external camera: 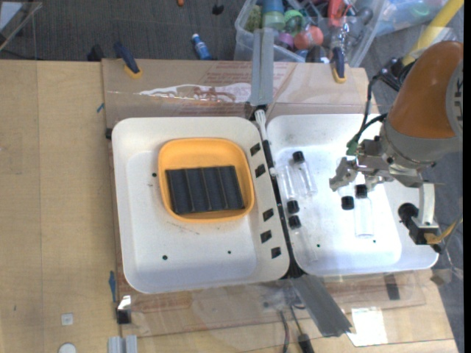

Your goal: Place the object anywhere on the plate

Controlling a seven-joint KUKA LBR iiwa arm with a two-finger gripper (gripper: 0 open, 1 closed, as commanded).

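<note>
An orange plate (171,160) sits in the left bin (140,256). A black ridged block (204,190) lies flat on it. In the right bin (383,252) a clear vial with a black cap (302,173) lies near the divider. A second clear vial (362,218) lies mid-bin with its black cap toward the back. My gripper (358,184) hangs over the right bin, just above the capped end of that second vial. The wrist hides whether it touches the vial.
Small black caps (293,213) lie by the divider in the right bin. A crate of colourful toys (316,13) stands behind the bins. The arm's orange band (427,94) overhangs the right bin's far right side.
</note>
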